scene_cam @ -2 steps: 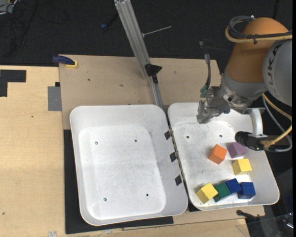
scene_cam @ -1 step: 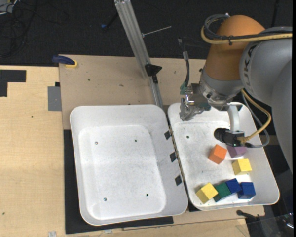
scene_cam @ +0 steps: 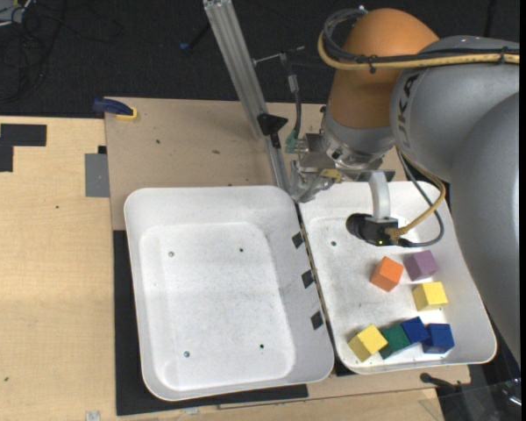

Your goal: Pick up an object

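Note:
Several small blocks lie in the right bin [scene_cam: 351, 305]. An orange cube [scene_cam: 387, 273], a purple cube [scene_cam: 421, 263] and a yellow cube [scene_cam: 430, 295] sit near its right side. Along its near edge a yellow block [scene_cam: 366, 341], a green block [scene_cam: 394, 338] and two blue cubes [scene_cam: 414, 329] [scene_cam: 438, 337] are packed together. My gripper [scene_cam: 316, 181] hangs over the far left corner of the right bin, well away from the blocks, below the orange band [scene_cam: 381, 55] of the arm.
The left bin [scene_cam: 145, 235] stands beside the right one, with black clips [scene_cam: 305, 277] along the shared edge. A slanted aluminium rail [scene_cam: 245, 86] rises just behind the gripper. A black cable end [scene_cam: 373, 228] hangs above the right bin's floor.

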`<action>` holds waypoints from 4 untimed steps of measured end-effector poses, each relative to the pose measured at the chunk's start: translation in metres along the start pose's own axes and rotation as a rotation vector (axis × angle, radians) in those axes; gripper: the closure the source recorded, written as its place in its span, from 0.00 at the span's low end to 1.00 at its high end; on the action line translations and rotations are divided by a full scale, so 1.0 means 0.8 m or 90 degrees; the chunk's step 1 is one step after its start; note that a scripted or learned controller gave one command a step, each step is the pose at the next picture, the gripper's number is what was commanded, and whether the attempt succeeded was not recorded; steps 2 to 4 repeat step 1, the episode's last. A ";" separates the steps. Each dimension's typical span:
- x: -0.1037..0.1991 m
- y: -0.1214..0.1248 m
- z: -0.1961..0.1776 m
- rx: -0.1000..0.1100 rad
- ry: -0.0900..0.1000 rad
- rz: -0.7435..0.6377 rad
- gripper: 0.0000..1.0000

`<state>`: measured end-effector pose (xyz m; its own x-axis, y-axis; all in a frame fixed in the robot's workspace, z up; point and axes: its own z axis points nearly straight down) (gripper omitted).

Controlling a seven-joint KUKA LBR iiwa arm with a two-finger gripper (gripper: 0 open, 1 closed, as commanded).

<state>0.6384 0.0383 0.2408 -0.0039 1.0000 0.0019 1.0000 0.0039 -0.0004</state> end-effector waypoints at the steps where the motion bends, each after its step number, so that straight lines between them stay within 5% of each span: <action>1: 0.059 0.010 -0.001 0.001 0.000 0.000 1.00; 4: 0.059 0.010 -0.001 0.001 0.000 0.000 1.00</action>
